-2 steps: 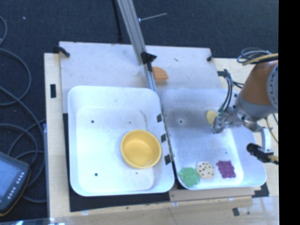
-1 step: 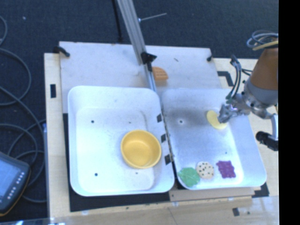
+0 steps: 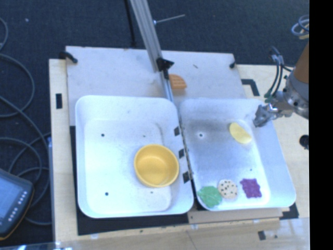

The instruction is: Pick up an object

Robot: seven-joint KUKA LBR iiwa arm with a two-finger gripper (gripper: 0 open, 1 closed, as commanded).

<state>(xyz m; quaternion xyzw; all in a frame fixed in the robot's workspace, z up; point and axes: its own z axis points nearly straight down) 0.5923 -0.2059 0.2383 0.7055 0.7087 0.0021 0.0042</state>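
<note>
We see the gripper (image 3: 261, 115) over the right shallow white bin's (image 3: 270, 155) far right rim, just beside a flat yellow oval piece (image 3: 240, 133) lying on the bin floor, though we cannot tell how far open it stands or whether it holds anything.

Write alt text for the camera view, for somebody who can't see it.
The gripper sits over the upper right rim of the right bin, beside a pale yellow piece. Along that bin's near edge lie a green piece, a cookie and a purple piece; the left bin holds a yellow bowl.
</note>
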